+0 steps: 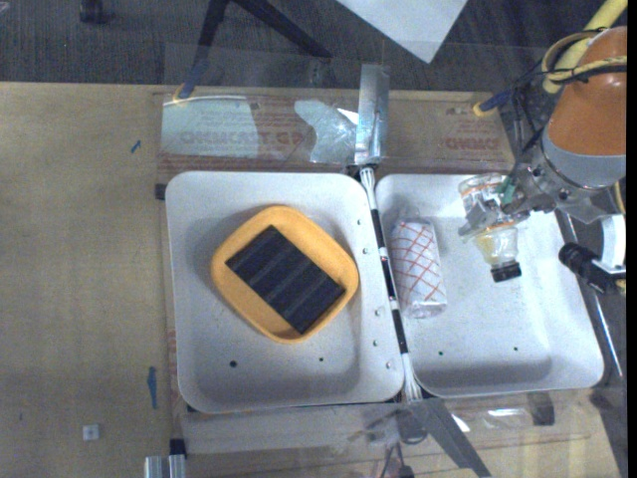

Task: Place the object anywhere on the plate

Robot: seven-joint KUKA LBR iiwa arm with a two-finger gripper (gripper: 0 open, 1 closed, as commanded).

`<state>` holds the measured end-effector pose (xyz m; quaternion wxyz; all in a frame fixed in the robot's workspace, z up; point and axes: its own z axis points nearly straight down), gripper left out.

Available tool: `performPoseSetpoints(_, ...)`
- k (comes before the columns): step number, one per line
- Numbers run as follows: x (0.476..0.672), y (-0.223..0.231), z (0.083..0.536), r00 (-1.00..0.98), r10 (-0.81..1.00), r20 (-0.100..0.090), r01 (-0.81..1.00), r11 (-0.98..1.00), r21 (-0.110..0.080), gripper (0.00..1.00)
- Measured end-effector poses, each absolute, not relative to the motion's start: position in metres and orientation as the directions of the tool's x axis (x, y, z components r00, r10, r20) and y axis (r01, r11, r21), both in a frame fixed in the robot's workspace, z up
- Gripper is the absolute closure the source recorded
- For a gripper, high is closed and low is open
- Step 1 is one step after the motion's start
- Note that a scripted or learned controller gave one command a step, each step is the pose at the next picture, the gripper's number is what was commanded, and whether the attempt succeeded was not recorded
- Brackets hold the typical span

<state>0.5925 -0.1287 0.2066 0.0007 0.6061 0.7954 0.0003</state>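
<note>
A yellow plate [231,279] with rounded corners lies in the left bin [199,366], and a dark ridged square slab [286,278] rests on it. In the right bin [518,352] lie a white pouch with a red criss-cross pattern [416,265] near the divider and a small clear bottle [497,246] of yellowish liquid with a black cap [507,271]. My gripper [488,209] is over the right bin's far part, right at the bottle's upper end. The bottle points its cap toward the near side. Whether the bottle is held is unclear.
The ridge between the two bins [386,287] runs down the middle. A clear plastic sheet and a metal bracket [371,113] sit behind the bins. The arm's orange band [589,118] is at the far right. Office chair legs [229,8] stand beyond the bench.
</note>
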Motion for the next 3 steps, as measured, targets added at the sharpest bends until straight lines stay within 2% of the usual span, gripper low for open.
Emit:
performPoseSetpoints(1,0.646,-0.048,0.302,-0.516,0.857,-0.004,0.857,0.516,0.004,1.00)
performPoseSetpoints(2,0.667,0.029,0.224,-0.619,0.785,0.000,0.785,0.619,0.000,1.00)
performPoseSetpoints(3,0.664,0.024,0.270,-0.156,0.988,-0.002,0.988,0.156,0.003,1.00)
